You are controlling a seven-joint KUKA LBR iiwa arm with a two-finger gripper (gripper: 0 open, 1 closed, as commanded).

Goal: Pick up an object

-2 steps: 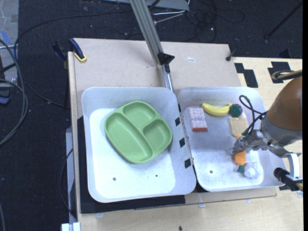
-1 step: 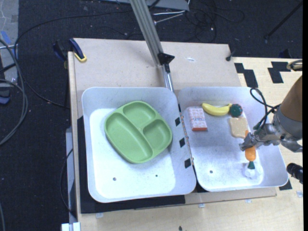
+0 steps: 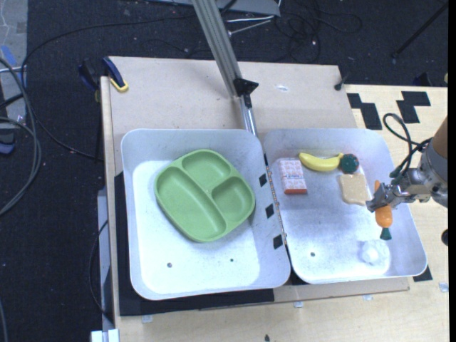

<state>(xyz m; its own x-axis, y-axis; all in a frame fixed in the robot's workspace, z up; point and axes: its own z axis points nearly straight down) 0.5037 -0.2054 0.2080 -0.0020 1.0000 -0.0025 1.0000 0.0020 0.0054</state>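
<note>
Two shallow white bins sit side by side on the bench. The left bin (image 3: 142, 262) holds a green divided plate (image 3: 205, 194), lying flat near its middle. The right bin (image 3: 335, 258) carries the small items that could be picked: a pink and white box (image 3: 291, 176), a toy banana (image 3: 320, 162) with a dark green ball (image 3: 348, 164) touching its right end, a tan slice of bread (image 3: 353, 189), a toy carrot (image 3: 385, 219) and a pale, rounded white object (image 3: 371, 252) near the front edge.

The arm comes in from the right, and the gripper (image 3: 379, 202) hangs low over the right side of that bin, just beside the bread and directly above the carrot's upper end. Its tip overlaps the carrot, so the carrot looks like the target. Whether the gripper is spread or clamped cannot be told at this size, nor whether the carrot is between its tips. The carrot seems to lie on the bin floor, so I judge the pick as not yet made.
</note>
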